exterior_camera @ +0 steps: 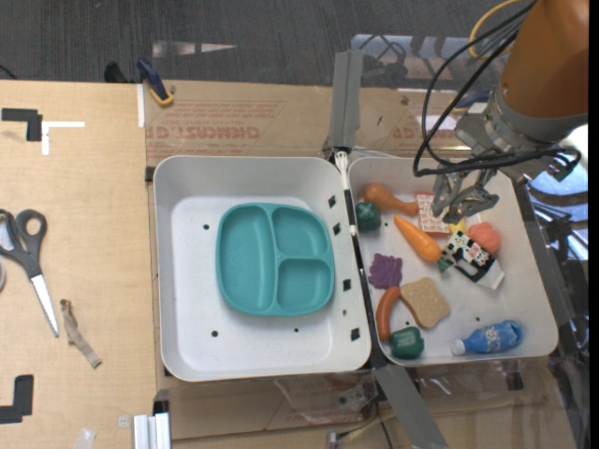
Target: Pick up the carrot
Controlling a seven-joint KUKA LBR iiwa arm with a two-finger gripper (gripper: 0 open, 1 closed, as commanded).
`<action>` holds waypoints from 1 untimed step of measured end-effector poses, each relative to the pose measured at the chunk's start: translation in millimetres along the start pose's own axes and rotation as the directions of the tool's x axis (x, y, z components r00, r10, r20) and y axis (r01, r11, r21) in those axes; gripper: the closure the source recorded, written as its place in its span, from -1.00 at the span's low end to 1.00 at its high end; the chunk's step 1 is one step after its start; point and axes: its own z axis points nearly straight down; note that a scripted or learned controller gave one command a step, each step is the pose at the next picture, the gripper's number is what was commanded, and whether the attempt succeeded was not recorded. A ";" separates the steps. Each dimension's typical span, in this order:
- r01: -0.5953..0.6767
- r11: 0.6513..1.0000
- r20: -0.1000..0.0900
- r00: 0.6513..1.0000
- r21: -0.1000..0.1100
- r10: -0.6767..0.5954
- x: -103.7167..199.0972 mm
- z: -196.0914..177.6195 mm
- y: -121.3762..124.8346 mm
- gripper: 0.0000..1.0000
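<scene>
Gripper [460, 206] hangs just above the carrot [417, 238] (right bin [533, 279]) — finger state unclear.

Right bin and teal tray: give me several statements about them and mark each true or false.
1. The carrot lies in the right bin. True.
2. The teal tray holds the slice of bread. False: the bread lies in the right bin.
3. The gripper hangs over the right bin. True.
4. The blue bottle stands upright. False: it lies on its side.
5. The scissors lie in the left bin. False: they lie on the bench.
</scene>
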 end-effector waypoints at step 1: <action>0.000 1.000 0.000 1.000 -0.001 0.000 0.1 0.3 0.1 -1.00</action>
